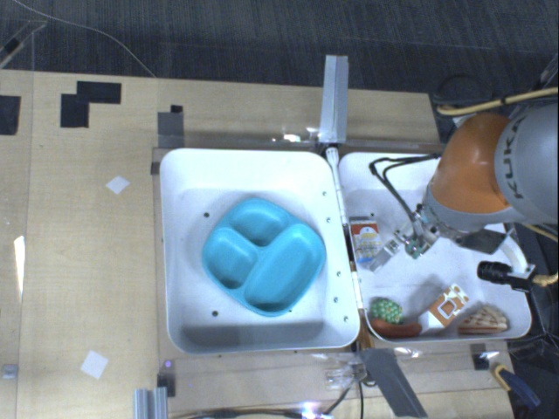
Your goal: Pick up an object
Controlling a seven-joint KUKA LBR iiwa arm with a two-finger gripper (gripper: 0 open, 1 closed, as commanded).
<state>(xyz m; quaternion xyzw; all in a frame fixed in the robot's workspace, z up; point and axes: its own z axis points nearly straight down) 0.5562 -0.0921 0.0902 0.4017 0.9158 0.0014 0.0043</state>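
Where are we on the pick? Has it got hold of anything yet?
Done: the arm has reached into the right bin, gripper low beside the small carton near the divider. In hand: nothing visibly held, as far as this view shows. Left: the grasp and lift. The green toy, the orange-and-white box and the sandwich-like piece lie along the near edge; the blue divided tray sits in the left bin.

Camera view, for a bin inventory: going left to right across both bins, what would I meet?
Blue divided tray → small printed packet → green toy vegetable → claw → orange-and-white carton → sandwich-like toy wedge.
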